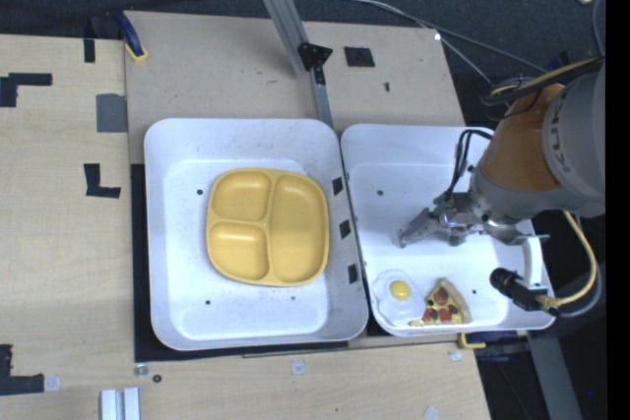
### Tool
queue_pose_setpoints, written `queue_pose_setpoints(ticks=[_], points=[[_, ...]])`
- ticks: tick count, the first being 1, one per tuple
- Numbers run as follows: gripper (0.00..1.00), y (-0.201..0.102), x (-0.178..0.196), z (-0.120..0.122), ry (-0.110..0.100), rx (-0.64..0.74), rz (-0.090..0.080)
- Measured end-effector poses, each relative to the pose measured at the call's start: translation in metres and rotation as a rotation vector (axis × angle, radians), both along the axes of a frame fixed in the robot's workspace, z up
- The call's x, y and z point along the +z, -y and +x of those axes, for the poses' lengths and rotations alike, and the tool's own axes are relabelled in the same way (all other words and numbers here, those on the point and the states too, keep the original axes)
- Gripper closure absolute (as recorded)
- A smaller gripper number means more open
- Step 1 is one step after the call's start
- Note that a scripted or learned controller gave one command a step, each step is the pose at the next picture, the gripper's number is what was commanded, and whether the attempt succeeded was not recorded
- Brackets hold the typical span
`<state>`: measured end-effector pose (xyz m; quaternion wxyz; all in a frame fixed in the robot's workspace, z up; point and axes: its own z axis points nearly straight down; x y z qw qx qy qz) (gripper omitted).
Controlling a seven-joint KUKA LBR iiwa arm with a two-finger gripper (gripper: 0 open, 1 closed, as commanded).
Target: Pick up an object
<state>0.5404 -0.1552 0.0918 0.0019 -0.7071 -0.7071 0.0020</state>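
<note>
We see the gripper [418, 229] low in the right bin [394, 157], centre-right of frame, above the fried egg [398, 290] and pizza slice [443, 303]; whether its fingers are apart or together, we cannot tell.

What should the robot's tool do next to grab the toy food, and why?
Probably slide the tool toward the near edge of the right bin and lower it. It sits over bare floor, while the fried egg and pizza slice lie closer to that edge, with the egg nearest.
</note>
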Motion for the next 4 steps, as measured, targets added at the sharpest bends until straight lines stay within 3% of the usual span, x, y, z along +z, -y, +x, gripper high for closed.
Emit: queue_pose_setpoints(ticks=[1,2,4], points=[[0.00,0.000,-0.005,0.001,0.006,0.001,-0.001],[1.00,0.000,0.007,0.003,0.012,0.001,-0.003],[1.00,-0.009,0.116,-0.001,0.009,0.001,-0.001]])
